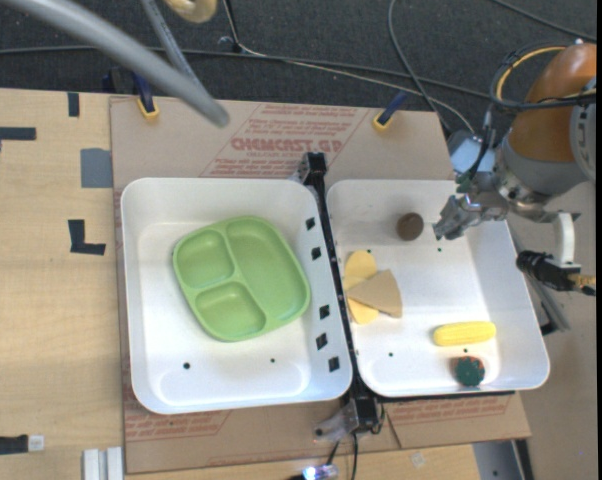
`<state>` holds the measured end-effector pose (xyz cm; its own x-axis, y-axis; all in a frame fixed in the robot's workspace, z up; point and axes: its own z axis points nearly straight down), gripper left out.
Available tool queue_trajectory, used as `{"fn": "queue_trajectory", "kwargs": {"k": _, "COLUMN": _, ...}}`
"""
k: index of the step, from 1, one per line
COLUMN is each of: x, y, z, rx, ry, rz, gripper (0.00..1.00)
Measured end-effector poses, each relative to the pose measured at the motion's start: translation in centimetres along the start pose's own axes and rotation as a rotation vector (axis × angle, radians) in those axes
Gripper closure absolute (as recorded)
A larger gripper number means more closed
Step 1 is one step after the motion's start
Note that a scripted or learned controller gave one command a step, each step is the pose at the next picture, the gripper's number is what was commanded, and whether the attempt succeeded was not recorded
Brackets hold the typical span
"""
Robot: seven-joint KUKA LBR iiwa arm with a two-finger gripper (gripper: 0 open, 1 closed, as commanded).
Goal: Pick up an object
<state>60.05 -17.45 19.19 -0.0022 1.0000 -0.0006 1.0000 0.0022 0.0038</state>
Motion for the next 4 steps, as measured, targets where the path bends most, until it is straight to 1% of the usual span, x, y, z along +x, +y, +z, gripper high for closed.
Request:
{"fn": "queue_trajectory", "kwargs": {"k": 1, "x": -0.6, "y": 0.3, "z": -6.2, "rx": -0.002, "ry": -0.001, "rz": 0.001, "gripper": 1.00}}
{"fn": "queue_trajectory", "kwargs": {"k": 2, "x": 5.2, "y": 0.7, "z": -6.7, "rx": 0.004, "ry": 0.001, "rz": -0.004, "gripper": 1.00}}
{"fn": "queue_trajectory", "kwargs": {"k": 3, "x": 10.3, "y": 1.2, "z": -4.9, "rx": 0.005, "ry": 0.002, "rz": -0.004, "gripper": 1.00}}
{"fn": "queue_trajectory", "kwargs": {"k": 4, "x": 16.7, "y": 1.0, "z": -4.5, "rx": 0.006, "ry": 0.002, "rz": -0.005, "gripper": 1.00}}
